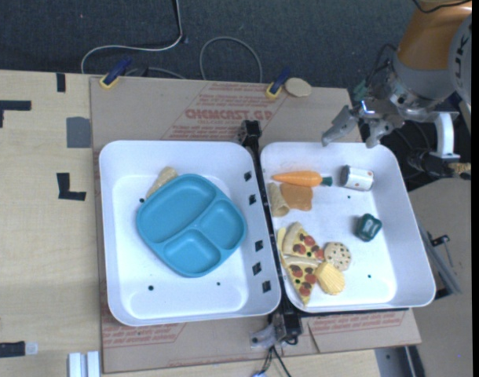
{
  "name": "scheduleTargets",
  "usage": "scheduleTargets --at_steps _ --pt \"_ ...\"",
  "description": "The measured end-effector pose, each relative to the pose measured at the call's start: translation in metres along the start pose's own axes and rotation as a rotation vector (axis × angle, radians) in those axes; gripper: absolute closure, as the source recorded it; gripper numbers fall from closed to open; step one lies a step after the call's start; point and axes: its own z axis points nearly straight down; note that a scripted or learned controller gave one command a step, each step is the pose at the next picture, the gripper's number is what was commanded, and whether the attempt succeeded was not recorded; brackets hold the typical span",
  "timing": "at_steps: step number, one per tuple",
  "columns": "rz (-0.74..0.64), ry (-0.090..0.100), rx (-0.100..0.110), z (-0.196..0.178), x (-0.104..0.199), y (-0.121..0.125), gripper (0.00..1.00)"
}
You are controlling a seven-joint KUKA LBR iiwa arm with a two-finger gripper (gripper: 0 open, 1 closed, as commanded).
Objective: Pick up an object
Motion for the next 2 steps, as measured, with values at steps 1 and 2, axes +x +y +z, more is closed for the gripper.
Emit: scheduleTargets --at_steps 1,2 --pt "-0.002 0.003 0.013 0.118 0.041 -0.017 0.00" --pt "0.001 0.000 -0.006 0.187 0.027 0.005 0.00"
